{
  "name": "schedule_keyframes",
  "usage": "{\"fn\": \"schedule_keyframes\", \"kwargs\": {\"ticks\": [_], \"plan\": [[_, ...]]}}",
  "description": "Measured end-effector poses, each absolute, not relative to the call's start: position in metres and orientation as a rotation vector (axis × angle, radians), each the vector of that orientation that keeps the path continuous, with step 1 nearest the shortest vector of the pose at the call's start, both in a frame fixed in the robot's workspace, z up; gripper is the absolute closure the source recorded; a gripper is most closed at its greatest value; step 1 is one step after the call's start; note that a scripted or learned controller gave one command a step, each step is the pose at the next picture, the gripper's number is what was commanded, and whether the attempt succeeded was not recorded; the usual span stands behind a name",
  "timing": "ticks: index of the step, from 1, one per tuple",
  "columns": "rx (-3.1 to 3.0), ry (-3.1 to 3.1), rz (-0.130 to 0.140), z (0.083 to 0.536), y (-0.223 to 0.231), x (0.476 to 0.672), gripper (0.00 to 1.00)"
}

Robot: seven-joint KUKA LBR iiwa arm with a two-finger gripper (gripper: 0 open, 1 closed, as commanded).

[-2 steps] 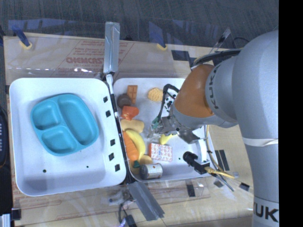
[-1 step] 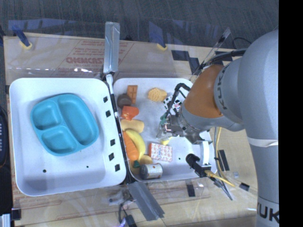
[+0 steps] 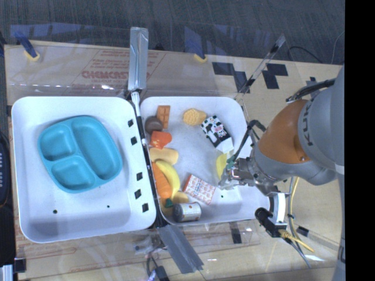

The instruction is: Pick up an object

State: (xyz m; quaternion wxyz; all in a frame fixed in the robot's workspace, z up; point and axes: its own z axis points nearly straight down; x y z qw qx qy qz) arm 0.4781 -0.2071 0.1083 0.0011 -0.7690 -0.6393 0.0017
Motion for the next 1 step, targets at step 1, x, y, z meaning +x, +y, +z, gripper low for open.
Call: {"fn": "schedule_keyframes", "kwargs": {"ticks": [1], "plan": [[-2.351, -2.079, -0.002, 0.1191, -0.1530, 0.5256, 0.00]]}}
